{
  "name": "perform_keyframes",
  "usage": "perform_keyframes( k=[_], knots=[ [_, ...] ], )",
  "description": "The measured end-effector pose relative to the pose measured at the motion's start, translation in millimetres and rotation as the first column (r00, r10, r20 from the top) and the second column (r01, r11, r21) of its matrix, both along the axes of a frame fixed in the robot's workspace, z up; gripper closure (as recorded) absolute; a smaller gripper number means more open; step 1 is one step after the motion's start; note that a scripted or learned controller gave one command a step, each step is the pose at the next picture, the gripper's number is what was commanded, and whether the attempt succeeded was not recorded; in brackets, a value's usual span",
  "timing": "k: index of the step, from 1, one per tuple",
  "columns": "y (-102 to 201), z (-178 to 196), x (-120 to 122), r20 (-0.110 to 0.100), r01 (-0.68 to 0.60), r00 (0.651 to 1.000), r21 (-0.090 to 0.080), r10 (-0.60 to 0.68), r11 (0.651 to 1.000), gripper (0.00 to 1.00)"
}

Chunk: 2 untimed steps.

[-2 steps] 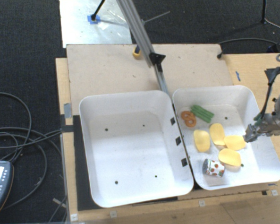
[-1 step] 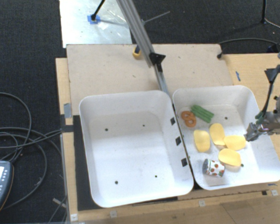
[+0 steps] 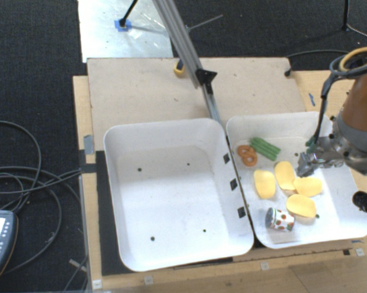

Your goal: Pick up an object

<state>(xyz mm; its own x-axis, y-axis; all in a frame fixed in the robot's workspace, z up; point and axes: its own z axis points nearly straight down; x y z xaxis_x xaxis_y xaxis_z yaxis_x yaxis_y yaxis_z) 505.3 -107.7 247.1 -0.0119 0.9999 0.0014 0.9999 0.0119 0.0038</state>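
One tool (image 3: 308, 164) is hanging over the right bin (image 3: 331, 124), at the end of the grey arm (image 3: 358, 116) reaching in from the right, and it is sitting just above the yellow pieces; whether it is parted or pressed together I cannot tell from this slant. Directly beneath and beside it, four yellow pieces are lying close together: one (image 3: 309, 186) touching the tool's lower edge, one (image 3: 285, 175) just to its left, another (image 3: 264, 184) further left, and the last (image 3: 301, 206) nearer the front wall. A small white cup with red and green spots (image 3: 280, 219) is lying on its side next to that last piece. Toward the back of the same bin, a green item (image 3: 265, 148) is lying at a slant beside an orange pretzel-shaped piece (image 3: 247, 155). Across the shared wall, the left bin (image 3: 168, 193) is showing its white floor. Both bins are resting on the worktop (image 3: 168, 91), with black cables (image 3: 24, 183) trailing off at the far left.
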Motion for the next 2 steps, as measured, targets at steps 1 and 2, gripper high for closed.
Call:
perform_keyframes(
  k=[1,2],
  knots=[
    [44.7,4.2,27.5,0.001,0.002,1.000,-0.002,-0.002,1.000,1.00],
    [96.7,-1.4,55.7,-0.001,0.001,1.000,0.000,-0.001,1.000,1.00]
  ],
)
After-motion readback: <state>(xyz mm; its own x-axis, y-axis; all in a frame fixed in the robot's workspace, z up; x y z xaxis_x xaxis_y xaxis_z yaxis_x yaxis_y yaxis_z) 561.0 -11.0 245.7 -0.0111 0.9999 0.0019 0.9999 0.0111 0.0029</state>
